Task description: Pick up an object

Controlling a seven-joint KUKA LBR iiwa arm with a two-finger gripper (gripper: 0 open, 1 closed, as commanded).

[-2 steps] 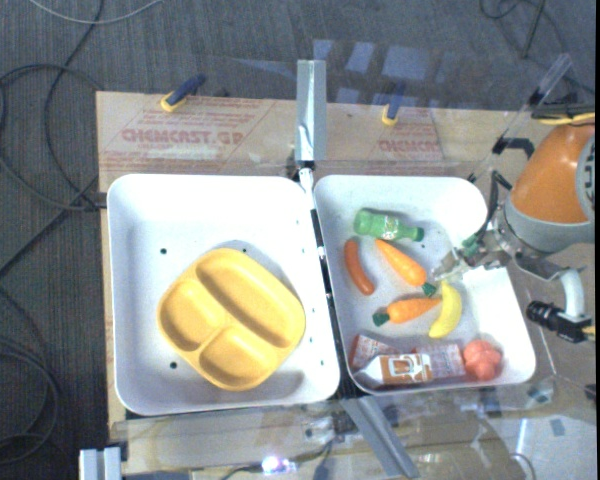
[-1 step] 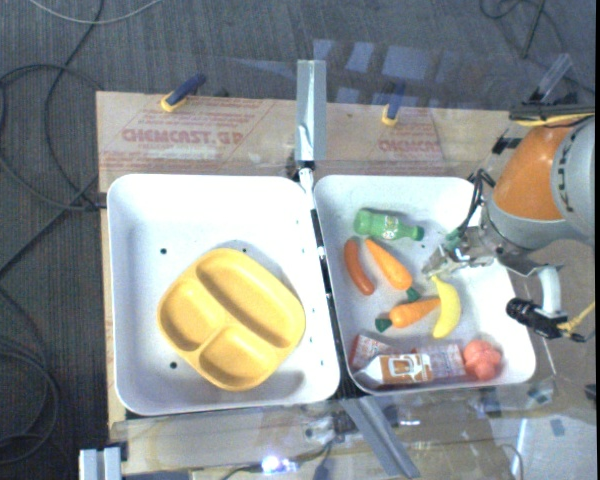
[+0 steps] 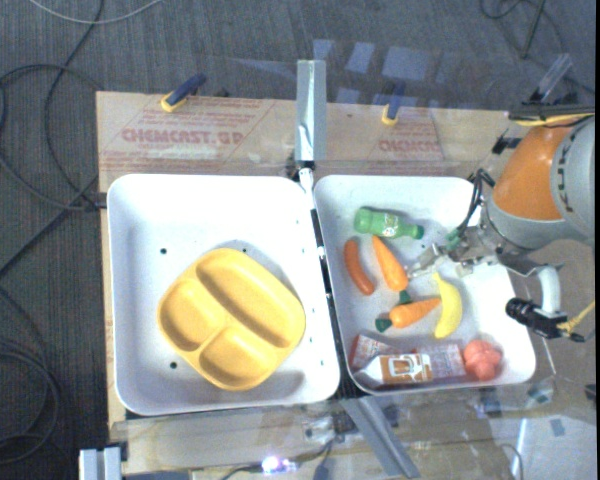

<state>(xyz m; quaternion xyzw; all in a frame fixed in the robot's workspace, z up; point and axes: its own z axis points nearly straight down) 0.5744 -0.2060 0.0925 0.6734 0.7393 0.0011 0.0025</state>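
The right bin (image 3: pixel 330 268) holds several toy foods. A green bottle (image 3: pixel 385 224) lies at the back. Two orange carrot-like pieces (image 3: pixel 358 266) (image 3: pixel 388 262) lie side by side below it. A carrot with a green top (image 3: pixel 413 313) lies next to a yellow banana (image 3: pixel 448 303). Along the front wall lie a flat labelled packet (image 3: pixel 405 368) and a red fruit (image 3: pixel 482 359). My gripper (image 3: pixel 427 258) reaches in from the right and sits low in the bin, between the right-hand carrot piece and the top of the banana. I see nothing held in it.
The left bin (image 3: pixel 130 268) holds a yellow divided plate (image 3: pixel 232 316). A metal post (image 3: pixel 306 118) stands behind the seam between the bins. The grey and orange arm (image 3: pixel 535 183) overhangs the right bin's right wall. Cables lie on the floor around the bench.
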